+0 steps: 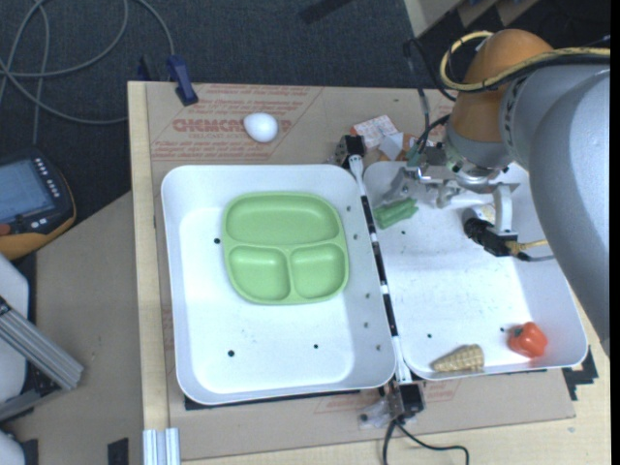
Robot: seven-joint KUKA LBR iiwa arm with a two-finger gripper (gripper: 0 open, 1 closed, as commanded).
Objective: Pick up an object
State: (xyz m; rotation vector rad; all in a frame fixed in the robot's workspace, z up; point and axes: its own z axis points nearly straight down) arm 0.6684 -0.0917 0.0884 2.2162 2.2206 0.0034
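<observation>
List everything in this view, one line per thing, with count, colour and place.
bins: 2, white, side by side on the bench
divided plate: 1, light green, in the left bin
green piece: 1, green, upper left of the right bin, by the gripper
cone: 1, tan, near edge of the right bin
red object: 1, red-orange, near right corner of the right bin
egg: 1, white, on the cardboard behind the left bin
arm: 1, grey with orange band, over the right bin
gripper: 1, at the right bin's far end

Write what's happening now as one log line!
arm over right bin far end | gripper beside green object | no visible hold | cone, red object near front
</observation>
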